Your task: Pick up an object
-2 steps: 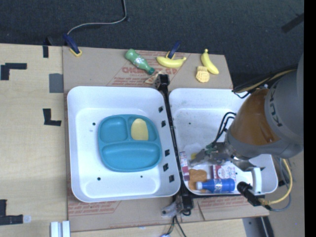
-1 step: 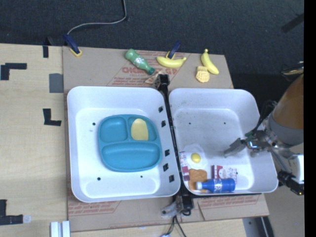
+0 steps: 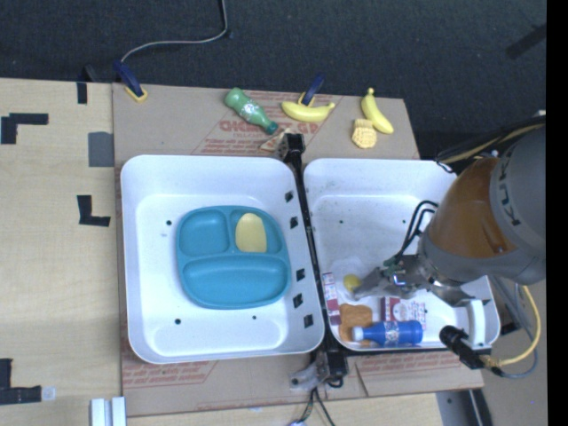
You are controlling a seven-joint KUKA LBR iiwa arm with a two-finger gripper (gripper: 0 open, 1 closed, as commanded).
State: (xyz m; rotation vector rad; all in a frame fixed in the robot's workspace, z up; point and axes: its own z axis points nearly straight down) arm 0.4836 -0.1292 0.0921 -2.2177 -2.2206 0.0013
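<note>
My gripper (image 3: 380,281) hangs low in the right bin (image 3: 373,193), near its front. Just left of its tips lies a small yellow object (image 3: 351,282). In front of the gripper lie a red and white packet (image 3: 401,310), an orange-brown piece (image 3: 357,314) and a blue bottle (image 3: 390,333) lying on its side. A thin red-labelled packet (image 3: 330,295) rests against the bin's left wall. Nothing is visibly held between the fingers.
The left bin (image 3: 142,238) holds a blue divided plate (image 3: 232,257) with a yellow piece (image 3: 251,232) in its upper right compartment. Behind the bins on the cardboard lie a green bottle (image 3: 249,110), two bananas (image 3: 307,111) (image 3: 375,114) and a corn piece (image 3: 363,135).
</note>
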